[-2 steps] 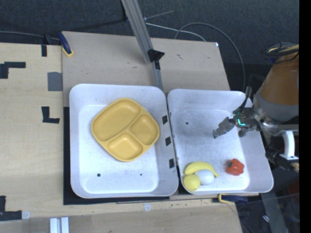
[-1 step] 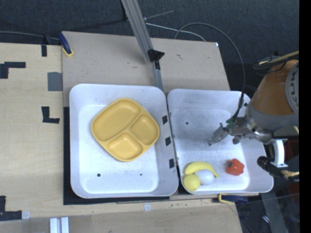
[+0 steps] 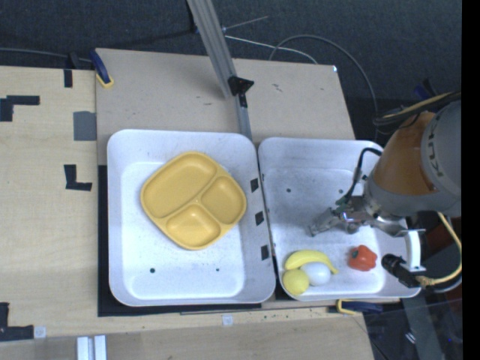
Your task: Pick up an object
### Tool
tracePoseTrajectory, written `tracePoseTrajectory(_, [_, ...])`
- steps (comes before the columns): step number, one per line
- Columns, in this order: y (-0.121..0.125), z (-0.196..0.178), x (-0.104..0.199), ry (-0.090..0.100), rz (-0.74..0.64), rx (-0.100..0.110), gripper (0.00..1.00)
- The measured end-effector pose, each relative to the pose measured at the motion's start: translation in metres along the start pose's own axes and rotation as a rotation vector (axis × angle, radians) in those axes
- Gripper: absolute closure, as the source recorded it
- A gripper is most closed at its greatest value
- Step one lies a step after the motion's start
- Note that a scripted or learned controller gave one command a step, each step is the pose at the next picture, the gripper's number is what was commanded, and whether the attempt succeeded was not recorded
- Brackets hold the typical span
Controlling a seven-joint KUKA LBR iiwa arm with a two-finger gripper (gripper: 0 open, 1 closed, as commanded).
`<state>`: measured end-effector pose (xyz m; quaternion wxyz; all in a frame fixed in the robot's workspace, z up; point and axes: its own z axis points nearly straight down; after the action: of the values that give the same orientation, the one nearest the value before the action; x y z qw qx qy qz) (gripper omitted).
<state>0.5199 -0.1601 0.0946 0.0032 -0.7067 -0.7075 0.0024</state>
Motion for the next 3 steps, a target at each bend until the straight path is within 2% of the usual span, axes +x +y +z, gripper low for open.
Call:
tracePoseTrajectory(1, [0.001,-0.013,0.001,0.001,-0.001,-0.004,1.00])
tracePoseTrajectory(2, [-0.001,-0.070,-0.009,-0.002,0.001,-0.011,1.00])
tracePoseTrajectory(3, [-0.008,-0.127,-0.005,-0.003,-0.001,-0.012,1.00])
